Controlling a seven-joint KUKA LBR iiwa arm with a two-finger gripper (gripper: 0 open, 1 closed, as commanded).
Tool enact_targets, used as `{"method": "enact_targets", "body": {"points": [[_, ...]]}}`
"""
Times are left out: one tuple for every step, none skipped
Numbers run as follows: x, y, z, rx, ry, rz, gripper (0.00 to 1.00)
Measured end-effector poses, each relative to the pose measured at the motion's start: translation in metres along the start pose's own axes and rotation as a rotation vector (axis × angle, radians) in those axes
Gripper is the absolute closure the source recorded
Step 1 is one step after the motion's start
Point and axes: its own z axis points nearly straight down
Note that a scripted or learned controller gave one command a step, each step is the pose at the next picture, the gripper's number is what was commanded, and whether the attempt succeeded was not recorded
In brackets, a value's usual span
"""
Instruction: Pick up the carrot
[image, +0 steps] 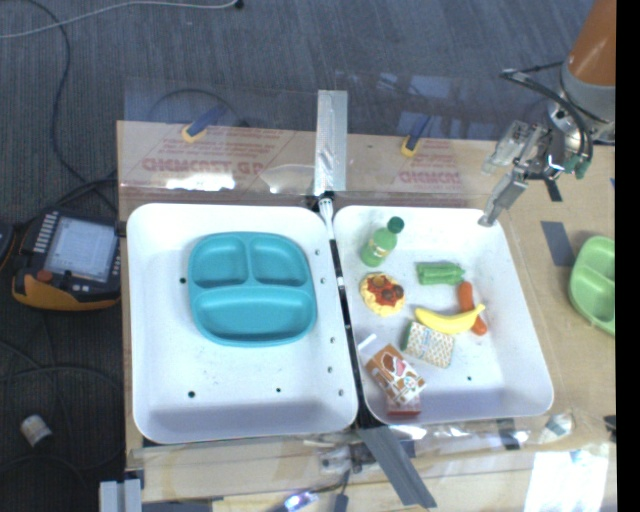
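Observation:
The carrot (466, 296) is a small orange-red piece in the right bin (520, 300), near its right side. A yellow banana (449, 319) lies across its lower part, and the carrot's tip pokes out again just past the banana. My gripper (501, 186) hangs above the bin's far right corner, up and to the right of the carrot and well apart from it. Its fingers (497, 207) are spread open with nothing between them.
The right bin also holds a green bottle (381, 243), a green vegetable (440, 271), a round red-and-yellow food (383, 292), a patterned packet (430, 344) and a snack box (395, 377). A blue divided plate (250, 288) sits in the left bin (160, 380). A green object (596, 280) lies outside to the right.

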Motion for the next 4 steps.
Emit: {"method": "enact_targets", "body": {"points": [[0.018,0.025,0.076,-0.001,0.004,-0.151,0.0],[0.016,-0.009,-0.07,-0.003,0.001,-0.007,0.0],[0.015,-0.008,-0.08,-0.006,-0.003,-0.009,1.0],[0.015,-0.008,-0.08,-0.006,-0.002,-0.009,0.0]]}}
